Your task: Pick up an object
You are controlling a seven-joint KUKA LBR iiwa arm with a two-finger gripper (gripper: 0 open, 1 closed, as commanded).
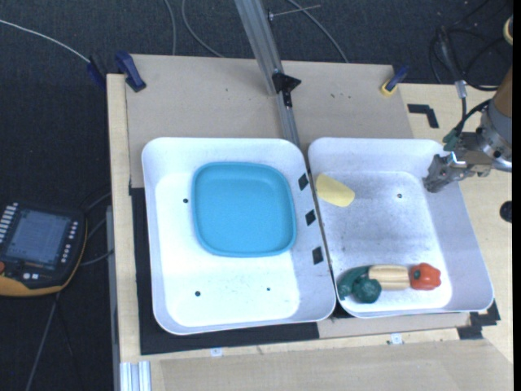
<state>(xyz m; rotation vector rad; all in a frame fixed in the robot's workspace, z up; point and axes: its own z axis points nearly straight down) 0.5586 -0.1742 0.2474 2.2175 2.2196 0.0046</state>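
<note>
Grey gripper [440, 174]: you are hovering it over the right bin's [464, 226] far rim; jaw state cannot be told.
Yellow object [334, 191]: lying untouched.

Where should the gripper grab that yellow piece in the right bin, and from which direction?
Probably straight down from above, closing across the short width of the yellow piece. It lies flat and alone near the right bin's left wall, its long axis slanting, with bare floor on its right for one finger. The gripper sits at the opposite rim.
</note>
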